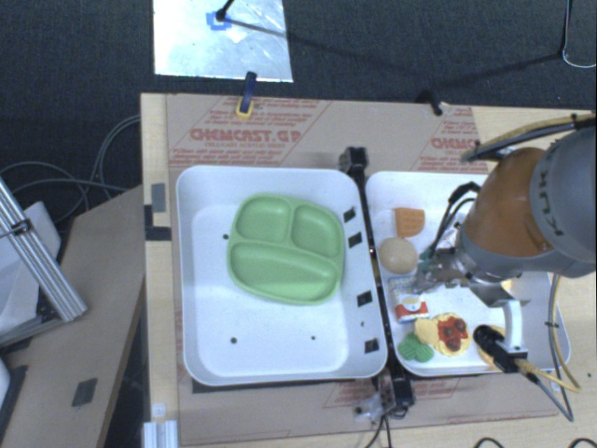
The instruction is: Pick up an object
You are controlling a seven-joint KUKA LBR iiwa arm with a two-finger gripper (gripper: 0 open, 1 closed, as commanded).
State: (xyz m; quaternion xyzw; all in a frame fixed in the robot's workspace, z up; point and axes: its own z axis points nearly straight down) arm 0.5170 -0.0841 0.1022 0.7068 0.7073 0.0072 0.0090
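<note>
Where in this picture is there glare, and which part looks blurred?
Camera view: strong glare on the shiny sheet beyond the bench; the green tray is evenly lit and sharp; the small items under the gripper look soft and hard to read.

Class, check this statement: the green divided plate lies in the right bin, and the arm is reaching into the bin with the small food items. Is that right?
Not quite. The camera view shows the green divided plate lying in the left bin, not the right one. The rest holds: the arm is reaching into the right bin with the small food items.
</note>
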